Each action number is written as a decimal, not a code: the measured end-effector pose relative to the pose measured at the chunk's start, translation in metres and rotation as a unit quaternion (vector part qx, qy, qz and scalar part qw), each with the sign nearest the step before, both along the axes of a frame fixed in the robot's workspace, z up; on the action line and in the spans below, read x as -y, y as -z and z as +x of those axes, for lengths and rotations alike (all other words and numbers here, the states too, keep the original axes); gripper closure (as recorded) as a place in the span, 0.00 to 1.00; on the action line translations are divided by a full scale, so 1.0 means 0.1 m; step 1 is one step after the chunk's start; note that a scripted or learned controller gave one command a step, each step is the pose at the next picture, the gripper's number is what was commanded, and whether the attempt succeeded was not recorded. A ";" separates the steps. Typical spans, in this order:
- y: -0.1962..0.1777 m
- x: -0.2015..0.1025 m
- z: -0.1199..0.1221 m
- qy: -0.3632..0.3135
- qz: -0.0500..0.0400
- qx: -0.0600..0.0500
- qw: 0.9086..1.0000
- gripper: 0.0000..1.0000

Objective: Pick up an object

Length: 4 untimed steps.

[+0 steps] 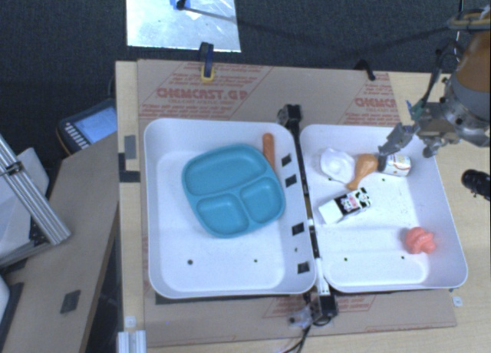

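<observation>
Drumstick toy [366, 167], tan and orange, lying in the right bin [449, 213] just below and to the left of the hand [399, 144], touching a small white-and-yellow item [397, 165] directly beneath the fingertips. Probably hollow plastic: light, rigid, smooth and a little slippery, unlikely to break. Best taken across the narrow shaft rather than the bulbous end, where a pinch could squirt it sideways. Hand hovering low over the bin's far edge, reaching in from the right; whether spread or pressed together, cannot tell at this size, and nothing visibly pinched. Further left of the hand, a white rounded piece [336, 163]; below and left, a black-and-white carton [347, 206], boxy and flat-sided, an easier target. Well below the hand, a pink soft-looking lump [419, 240]. Far left, across the divider, a blue sectioned plate [232, 190] and an orange stick-shaped toy [268, 150] in the other bin [165, 259]. Crowding around the drumstick makes a clean approach doubtful.
</observation>
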<state>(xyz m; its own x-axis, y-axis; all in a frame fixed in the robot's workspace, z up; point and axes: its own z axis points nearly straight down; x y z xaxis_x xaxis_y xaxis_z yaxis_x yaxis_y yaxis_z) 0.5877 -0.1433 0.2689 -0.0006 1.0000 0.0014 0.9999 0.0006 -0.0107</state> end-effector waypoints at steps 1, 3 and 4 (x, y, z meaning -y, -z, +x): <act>-0.07 0.00 0.02 -0.001 -0.001 0.006 1.000 0.00; 0.79 0.01 0.11 0.000 -0.001 0.005 1.000 0.00; 1.21 -0.01 0.10 0.000 0.000 0.004 1.000 0.00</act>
